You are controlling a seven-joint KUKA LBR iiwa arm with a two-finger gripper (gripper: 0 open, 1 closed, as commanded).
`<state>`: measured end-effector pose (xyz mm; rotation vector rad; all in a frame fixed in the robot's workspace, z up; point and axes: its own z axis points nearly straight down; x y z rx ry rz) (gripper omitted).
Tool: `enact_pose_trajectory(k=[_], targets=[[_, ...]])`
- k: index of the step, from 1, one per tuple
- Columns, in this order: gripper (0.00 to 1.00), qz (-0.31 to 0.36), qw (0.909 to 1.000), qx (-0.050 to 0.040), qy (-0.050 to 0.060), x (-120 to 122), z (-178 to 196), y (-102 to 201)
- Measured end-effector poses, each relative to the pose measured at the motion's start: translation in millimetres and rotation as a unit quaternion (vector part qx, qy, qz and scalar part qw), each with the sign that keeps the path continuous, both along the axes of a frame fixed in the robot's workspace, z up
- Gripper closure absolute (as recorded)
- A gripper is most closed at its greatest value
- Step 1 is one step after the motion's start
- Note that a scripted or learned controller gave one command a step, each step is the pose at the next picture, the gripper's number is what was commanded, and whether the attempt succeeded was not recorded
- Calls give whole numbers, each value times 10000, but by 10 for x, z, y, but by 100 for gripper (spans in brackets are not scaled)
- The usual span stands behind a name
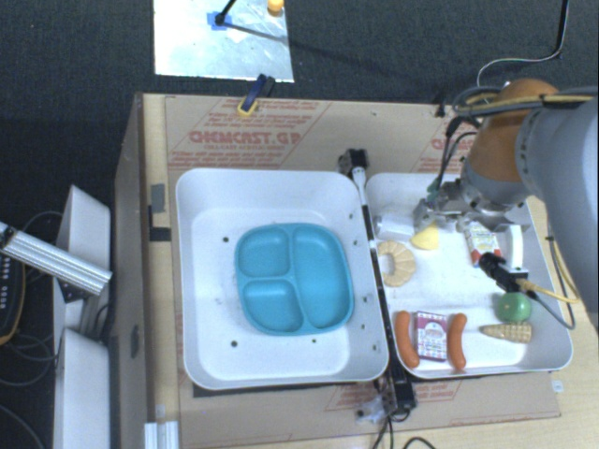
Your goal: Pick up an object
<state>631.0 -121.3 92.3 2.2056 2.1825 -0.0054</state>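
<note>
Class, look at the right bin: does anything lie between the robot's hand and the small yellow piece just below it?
Nothing visible does. The hand sits directly above the yellow piece, almost touching it. The ring-shaped cracker lies beside it, lower left, off that path.

Blue tray (293,278) in left bin (201,204); toy food in right bin (552,344).

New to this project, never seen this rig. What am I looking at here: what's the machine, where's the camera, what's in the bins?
One fixed camera looks down at a slant on a bench with two white bins. The grey arm with an orange band reaches in from the right; its gripper hangs low over the right bin, just above a small yellow piece. The left bin holds a blue divided plate. The right bin has toy food: two sausages, a small red box, a green ball, a corn cob and a ring-shaped biscuit.
</note>
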Motion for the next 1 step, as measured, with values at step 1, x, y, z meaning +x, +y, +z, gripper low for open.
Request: enact_pose_trajectory(k=[1], targets=[[0, 8, 10000, 29, 10, -62, -2, -19]])
